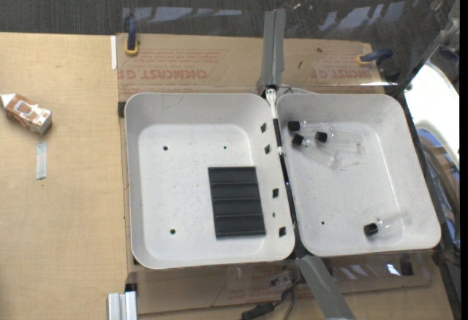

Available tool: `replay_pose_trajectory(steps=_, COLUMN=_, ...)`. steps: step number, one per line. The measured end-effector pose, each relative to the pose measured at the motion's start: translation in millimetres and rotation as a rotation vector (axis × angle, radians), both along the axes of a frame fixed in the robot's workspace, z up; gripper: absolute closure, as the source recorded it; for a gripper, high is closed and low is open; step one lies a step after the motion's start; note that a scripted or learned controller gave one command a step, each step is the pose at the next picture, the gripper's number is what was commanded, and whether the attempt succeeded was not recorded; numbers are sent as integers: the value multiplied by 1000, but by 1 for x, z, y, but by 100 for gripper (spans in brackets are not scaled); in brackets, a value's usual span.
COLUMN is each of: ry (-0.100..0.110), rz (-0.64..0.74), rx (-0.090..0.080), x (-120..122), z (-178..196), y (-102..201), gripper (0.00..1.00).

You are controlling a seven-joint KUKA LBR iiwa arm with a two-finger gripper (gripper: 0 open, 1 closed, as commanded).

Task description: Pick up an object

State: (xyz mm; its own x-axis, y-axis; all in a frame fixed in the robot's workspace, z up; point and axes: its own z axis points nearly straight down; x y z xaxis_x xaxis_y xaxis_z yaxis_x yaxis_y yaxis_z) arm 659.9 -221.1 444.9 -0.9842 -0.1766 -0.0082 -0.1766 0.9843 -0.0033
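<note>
A black ribbed rectangular block [236, 201] lies flat in the left bin [146, 165], a little right of its middle. In the right bin [409, 165], several clear small vials with black caps [307, 134] lie clustered near the back left corner. One more clear vial with a black cap [380, 226] lies near that bin's front right corner.
A small orange and white box [28, 113] and a pale strip [41, 162] lie on the wooden bench left of the bins. Cardboard [190, 66] sits behind the bins, held by clamps. A grey divider bar [273, 48] runs between the bins at the back.
</note>
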Motion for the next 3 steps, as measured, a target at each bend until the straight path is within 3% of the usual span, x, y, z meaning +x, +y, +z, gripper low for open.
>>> replay_pose_trajectory(steps=3, ry=-1, rz=287, rx=-1, x=0, z=1, y=0, gripper=100)
